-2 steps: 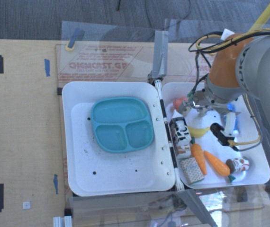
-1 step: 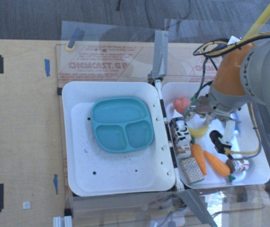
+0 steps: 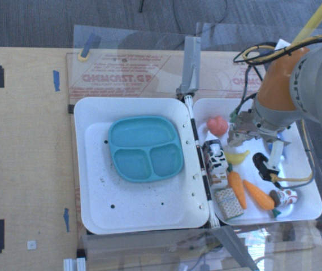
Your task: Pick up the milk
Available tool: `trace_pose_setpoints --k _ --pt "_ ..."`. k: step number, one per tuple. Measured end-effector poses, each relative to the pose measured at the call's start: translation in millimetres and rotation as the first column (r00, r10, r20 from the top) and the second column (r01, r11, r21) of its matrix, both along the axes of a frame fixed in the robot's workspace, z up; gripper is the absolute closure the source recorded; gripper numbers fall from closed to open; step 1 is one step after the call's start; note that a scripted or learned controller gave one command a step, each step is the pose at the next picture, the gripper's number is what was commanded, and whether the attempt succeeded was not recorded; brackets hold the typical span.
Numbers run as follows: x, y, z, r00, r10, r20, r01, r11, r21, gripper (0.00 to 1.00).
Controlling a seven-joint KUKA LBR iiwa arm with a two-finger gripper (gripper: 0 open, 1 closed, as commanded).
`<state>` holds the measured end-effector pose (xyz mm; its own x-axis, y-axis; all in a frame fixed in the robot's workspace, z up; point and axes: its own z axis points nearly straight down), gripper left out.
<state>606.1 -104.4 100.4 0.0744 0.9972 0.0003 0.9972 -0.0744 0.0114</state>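
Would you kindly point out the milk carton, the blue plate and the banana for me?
milk carton point(image 3: 215, 156), camera view, cow-patterned side.
blue plate point(image 3: 146, 148), camera view, central divider.
banana point(image 3: 237, 157), camera view, yellow middle.

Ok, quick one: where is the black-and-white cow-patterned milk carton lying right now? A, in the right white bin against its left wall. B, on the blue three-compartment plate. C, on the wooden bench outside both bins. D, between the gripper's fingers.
A: the black-and-white cow-patterned milk carton lies in the right white bin, against its left wall, just above the two orange carrots.
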Motion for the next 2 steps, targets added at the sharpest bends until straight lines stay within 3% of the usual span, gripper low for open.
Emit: trace_pose_setpoints --k 1,2 --pt "0 0 0 1.0 0.0 0.0 0.0 1.0 0.0 0.0" --pt "52 5 -13 0.998 0.07 -0.009 -0.07 0.998 -0.002 0.0"
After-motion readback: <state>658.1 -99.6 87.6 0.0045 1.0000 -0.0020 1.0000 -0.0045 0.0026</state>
